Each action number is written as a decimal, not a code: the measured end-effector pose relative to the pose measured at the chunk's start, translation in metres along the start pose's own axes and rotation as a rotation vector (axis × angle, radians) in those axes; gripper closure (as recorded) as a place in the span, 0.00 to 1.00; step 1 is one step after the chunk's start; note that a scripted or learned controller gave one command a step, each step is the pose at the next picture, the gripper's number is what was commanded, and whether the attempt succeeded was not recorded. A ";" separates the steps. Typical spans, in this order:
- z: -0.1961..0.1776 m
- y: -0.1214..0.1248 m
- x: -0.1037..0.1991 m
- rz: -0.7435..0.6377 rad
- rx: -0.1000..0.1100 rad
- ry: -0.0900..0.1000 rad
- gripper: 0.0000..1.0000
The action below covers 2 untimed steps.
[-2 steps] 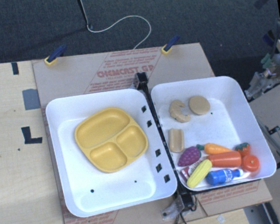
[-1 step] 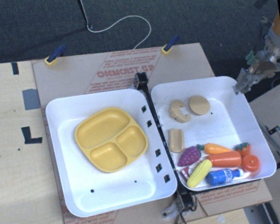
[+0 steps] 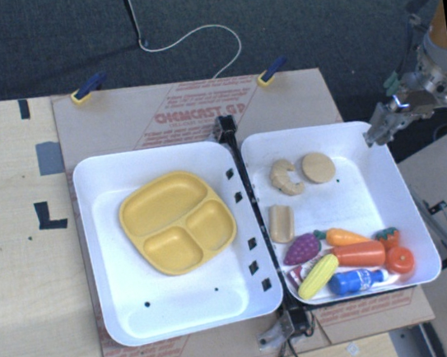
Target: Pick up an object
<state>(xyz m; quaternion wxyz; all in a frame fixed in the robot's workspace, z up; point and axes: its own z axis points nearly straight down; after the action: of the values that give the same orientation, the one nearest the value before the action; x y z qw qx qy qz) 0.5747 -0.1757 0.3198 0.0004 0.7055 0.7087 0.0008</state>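
The right bin (image 3: 375,192) holds several toy foods. A tan croissant (image 3: 285,178) and a round cookie (image 3: 318,167) lie at its far side, with a beige bread slice (image 3: 281,224) below them. Purple grapes (image 3: 302,247), a yellow corn cob (image 3: 317,276), a carrot (image 3: 347,236), an orange-red sausage (image 3: 358,255), a blue bottle (image 3: 355,281) and a red tomato (image 3: 399,259) crowd the near right corner. My gripper (image 3: 382,128) hangs at the bin's far right corner, over the rim, with nothing seen in it.
The left bin (image 3: 110,257) bears a yellow three-part plate (image 3: 178,221). A black divider with clips (image 3: 246,203) runs between the bins. A white cable (image 3: 186,38) loops on the dark floor behind the cardboard sheet (image 3: 189,112).
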 end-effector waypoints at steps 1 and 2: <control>-0.038 -0.021 0.045 0.000 0.000 0.000 1.00; -0.073 -0.047 0.056 0.002 0.000 -0.001 1.00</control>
<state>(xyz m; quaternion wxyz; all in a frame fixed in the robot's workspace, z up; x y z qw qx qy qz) 0.5274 -0.1201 0.3931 0.0007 0.7063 0.7079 0.0007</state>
